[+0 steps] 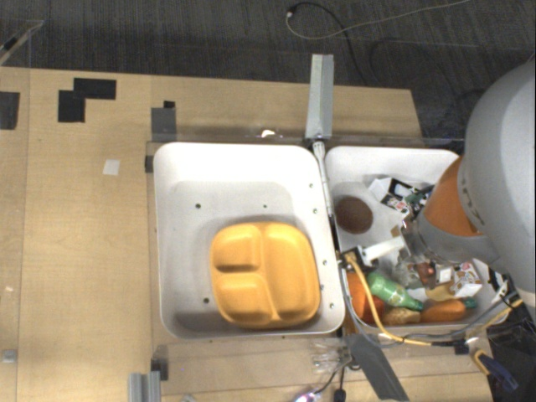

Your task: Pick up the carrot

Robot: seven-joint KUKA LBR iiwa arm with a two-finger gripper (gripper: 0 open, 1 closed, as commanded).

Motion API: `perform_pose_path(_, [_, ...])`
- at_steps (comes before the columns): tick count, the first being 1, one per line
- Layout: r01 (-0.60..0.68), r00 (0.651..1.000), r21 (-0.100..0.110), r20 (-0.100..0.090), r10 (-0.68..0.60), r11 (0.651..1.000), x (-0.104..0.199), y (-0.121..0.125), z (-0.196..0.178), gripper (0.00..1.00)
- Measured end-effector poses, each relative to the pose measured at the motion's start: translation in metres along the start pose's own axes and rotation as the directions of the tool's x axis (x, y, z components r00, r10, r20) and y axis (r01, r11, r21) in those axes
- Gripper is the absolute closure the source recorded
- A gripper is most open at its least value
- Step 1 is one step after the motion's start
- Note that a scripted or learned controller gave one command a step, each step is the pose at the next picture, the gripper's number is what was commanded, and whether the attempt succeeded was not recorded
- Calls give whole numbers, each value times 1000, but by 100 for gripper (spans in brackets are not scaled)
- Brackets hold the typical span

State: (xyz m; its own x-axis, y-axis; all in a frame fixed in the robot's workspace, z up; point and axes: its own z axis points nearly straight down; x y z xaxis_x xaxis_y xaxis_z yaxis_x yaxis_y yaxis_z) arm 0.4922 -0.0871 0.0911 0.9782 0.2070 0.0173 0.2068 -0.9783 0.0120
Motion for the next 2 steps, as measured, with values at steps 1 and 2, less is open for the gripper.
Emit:
perform_pose_path(1, [-3, 1000, 5, 0, 3, 1000, 0, 2, 0, 100])
perform_pose_path(2, [9, 1000, 2, 0, -9, 1000, 0, 1, 0, 100])
